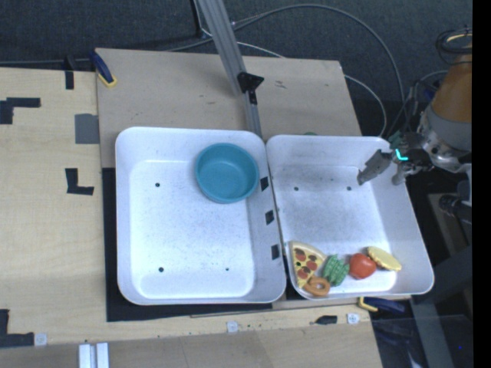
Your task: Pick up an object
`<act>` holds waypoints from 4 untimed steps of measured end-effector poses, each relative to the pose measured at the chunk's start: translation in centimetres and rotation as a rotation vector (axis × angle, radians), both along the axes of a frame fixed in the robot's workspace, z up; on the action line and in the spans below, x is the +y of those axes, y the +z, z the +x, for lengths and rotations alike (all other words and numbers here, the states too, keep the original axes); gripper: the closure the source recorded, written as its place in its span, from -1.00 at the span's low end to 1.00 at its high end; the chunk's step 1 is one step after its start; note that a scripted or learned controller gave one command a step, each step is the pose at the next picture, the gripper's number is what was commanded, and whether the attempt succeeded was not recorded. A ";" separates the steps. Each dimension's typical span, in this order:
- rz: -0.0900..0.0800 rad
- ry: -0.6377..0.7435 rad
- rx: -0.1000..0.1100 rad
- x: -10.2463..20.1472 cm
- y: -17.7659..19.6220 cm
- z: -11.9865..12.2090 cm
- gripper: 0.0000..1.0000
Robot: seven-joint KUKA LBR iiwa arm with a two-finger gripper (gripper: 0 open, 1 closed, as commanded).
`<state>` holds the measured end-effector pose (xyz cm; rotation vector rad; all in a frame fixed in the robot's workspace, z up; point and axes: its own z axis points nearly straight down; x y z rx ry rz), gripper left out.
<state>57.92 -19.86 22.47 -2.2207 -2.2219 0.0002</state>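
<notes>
The arm [449, 110] reaches in from the right, its gripper [386, 167] angled left and downward, nothing between the jaws.

Two bins side by side: the left bin [138, 213] holds a bowl [226, 172] at its back right corner. Along the right bin's [330, 205] front edge lie a pizza slice [308, 265], a leafy vegetable [334, 268], a tomato [362, 265] and a banana [383, 258], left to right. The gripper [386, 167] hangs over that bin's back right corner.
</notes>
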 end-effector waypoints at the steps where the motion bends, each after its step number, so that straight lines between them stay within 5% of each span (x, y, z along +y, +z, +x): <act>1: 0.000 0.000 0.000 0.0 0.0 0.0 -1.00; 4: -0.001 0.000 0.000 -1.1 -13.6 -0.7 -1.00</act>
